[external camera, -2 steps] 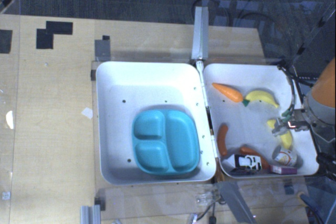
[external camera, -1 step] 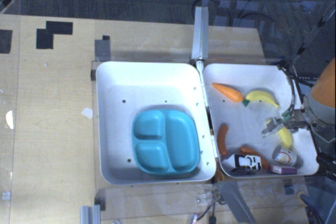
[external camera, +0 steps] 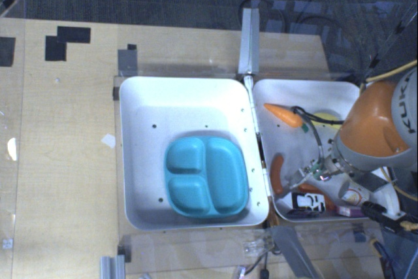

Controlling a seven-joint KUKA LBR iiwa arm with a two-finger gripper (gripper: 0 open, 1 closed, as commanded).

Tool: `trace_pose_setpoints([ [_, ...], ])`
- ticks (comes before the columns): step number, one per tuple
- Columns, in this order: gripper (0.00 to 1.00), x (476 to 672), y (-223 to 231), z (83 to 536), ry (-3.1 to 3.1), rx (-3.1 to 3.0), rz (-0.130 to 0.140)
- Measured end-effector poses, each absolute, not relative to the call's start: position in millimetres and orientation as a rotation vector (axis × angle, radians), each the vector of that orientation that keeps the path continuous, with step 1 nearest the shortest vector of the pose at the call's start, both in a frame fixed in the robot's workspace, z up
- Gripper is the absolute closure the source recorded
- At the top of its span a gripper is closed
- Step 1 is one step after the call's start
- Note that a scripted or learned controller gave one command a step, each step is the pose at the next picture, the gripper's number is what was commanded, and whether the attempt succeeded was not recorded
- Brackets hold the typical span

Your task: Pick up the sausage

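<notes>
The sausage [external camera: 277,174] is a short red-brown link lying lengthwise near the left wall of the right bin [external camera: 307,91]. My gripper [external camera: 318,170] hangs low over the middle of that bin, a short way to the right of the sausage and apart from it. Nothing shows held in it. The grey arm with its orange band [external camera: 375,121] covers the right part of the bin.
An orange carrot [external camera: 284,115] lies at the back of the right bin, with a yellow item [external camera: 326,118] beside it. A black-and-white object [external camera: 307,201] and a purple one [external camera: 353,210] sit at the front wall. The left bin [external camera: 140,140] holds a blue divided plate [external camera: 206,174].
</notes>
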State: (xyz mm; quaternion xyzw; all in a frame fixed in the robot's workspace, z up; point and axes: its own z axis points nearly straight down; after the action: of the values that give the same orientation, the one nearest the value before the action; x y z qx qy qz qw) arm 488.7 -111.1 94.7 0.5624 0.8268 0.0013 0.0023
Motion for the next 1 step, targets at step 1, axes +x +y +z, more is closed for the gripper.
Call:
trace_pose_setpoints([
  [1,1.00,491.3,-110.9,106.0,2.589,1.760,0.010],
])
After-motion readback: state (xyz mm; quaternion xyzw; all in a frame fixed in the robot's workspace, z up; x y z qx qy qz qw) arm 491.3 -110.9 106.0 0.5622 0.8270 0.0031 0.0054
